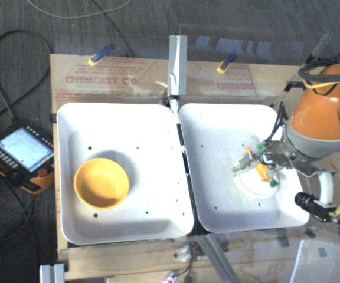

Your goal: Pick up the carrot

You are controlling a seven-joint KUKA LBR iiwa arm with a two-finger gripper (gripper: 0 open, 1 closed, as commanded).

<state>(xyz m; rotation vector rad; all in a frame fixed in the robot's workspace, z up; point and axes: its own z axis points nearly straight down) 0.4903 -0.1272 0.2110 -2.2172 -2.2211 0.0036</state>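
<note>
Two white bins share your worktop; the carrot lies at three o'clock in the right bin, right under the tool. Whether it's gripping, you cannot tell. Lift slowly and straight.

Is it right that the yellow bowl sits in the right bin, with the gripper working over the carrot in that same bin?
Not quite. The camera view shows the yellow bowl in the left bin, not the right one. The rest stands: the gripper is over the right bin, at the carrot.
</note>
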